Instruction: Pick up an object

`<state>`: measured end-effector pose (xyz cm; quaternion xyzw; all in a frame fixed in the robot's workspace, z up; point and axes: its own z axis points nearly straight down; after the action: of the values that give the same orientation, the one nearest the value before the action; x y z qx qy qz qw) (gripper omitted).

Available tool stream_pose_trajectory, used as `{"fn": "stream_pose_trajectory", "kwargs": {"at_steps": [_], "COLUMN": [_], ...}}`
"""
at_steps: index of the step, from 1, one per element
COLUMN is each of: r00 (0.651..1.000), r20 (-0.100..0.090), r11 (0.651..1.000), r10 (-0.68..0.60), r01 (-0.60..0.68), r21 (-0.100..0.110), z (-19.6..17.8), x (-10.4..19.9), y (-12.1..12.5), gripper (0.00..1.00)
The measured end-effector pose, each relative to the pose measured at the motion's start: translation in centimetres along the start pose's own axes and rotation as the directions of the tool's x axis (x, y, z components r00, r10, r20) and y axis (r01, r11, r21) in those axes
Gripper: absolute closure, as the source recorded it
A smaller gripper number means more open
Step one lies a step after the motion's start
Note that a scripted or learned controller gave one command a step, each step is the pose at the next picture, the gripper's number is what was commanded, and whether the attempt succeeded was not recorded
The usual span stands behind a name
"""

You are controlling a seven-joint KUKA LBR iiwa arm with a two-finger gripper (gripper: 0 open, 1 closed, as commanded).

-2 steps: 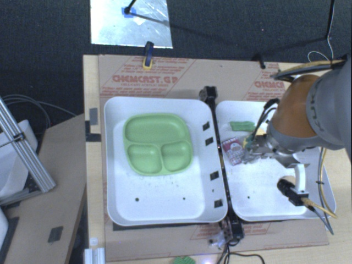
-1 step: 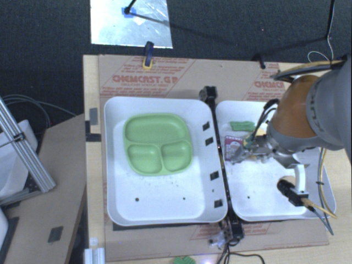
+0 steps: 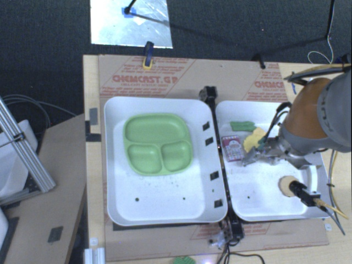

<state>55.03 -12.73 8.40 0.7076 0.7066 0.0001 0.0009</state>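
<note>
Approaching with claw (image 3: pixel 250 157), low beside pink packet (image 3: pixel 232 147), toward right edge of table (image 3: pixel 165 77); cannot tell whether spread or pinching; next, probably centring, then closing.

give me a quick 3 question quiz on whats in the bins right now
1. True or false: the green divided plate lies in the right bin.
2. Which lies nearest the gripper? A) pink packet B) tan disc C) green divided plate
3. Fill in: the arm reaches over the ____ bin.
Key: 1 false, it lies in the left bin; 2 A; 3 right.
</note>
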Motion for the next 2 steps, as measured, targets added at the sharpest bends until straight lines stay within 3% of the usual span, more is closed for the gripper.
{"fn": "stream_pose_trajectory", "kwargs": {"at_steps": [2], "r00": [1.000], "r20": [-0.001], "r11": [1.000], "r10": [-0.005], "r01": [0.005], "r21": [-0.002], "z": [-0.08], "x": [-1.55], "y": [2.52], "gripper": [0.00]}}
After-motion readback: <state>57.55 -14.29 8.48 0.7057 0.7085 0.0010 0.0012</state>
